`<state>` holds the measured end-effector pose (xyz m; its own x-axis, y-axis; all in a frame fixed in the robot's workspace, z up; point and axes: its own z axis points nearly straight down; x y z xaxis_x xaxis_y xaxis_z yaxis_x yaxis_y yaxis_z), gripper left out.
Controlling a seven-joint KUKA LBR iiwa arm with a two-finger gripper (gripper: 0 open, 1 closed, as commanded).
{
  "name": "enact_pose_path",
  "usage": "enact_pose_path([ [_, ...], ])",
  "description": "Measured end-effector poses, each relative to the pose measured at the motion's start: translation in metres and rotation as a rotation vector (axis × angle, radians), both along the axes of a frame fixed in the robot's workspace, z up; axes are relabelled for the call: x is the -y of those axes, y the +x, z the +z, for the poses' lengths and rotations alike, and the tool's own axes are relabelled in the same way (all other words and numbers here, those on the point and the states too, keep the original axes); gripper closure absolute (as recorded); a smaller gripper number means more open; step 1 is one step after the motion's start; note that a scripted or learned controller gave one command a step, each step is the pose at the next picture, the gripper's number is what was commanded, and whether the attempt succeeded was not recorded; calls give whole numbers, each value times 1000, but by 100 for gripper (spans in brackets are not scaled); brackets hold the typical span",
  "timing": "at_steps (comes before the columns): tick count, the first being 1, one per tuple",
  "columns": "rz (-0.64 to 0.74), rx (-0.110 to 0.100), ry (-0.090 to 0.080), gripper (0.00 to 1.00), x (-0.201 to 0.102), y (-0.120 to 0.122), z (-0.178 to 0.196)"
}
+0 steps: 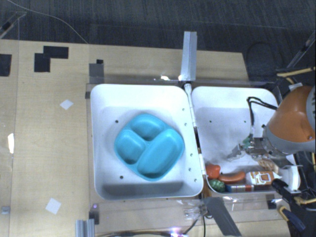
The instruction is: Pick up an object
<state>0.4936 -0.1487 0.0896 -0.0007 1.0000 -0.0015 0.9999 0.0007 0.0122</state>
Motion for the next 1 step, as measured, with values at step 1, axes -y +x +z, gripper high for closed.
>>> enact_pose_path([
  [1,376,4,-6,0,-58,23,1],
])
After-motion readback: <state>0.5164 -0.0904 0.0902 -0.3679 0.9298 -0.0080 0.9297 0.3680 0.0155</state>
